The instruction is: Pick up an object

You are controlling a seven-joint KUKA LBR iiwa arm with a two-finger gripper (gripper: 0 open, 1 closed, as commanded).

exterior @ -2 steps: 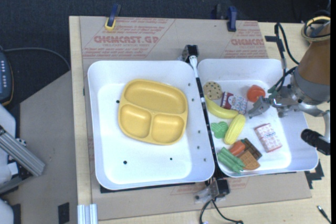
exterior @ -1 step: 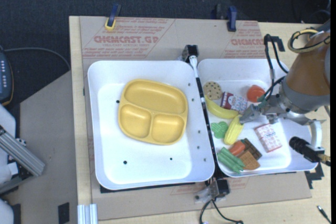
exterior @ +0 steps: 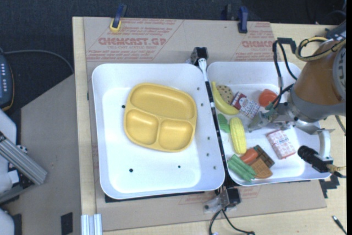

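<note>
Looks like the reach-in step. The gripper point(exterior: 263, 116) sits low in the right bin point(exterior: 242, 70), among the toy food, just beside the orange-red piece point(exterior: 268, 97). Can't tell its state from here. Next move needs 1 clean pinch, then a lift.

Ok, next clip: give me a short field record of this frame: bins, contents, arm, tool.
left bin: holds a yellow divided plate
right bin: holds banana, corn cob, tomato, green vegetable, small red-and-white packet, other small items
arm: reaches in from the right, over the right bin
tool: low over the middle of the right bin, near the tomato; grip state not readable
</note>
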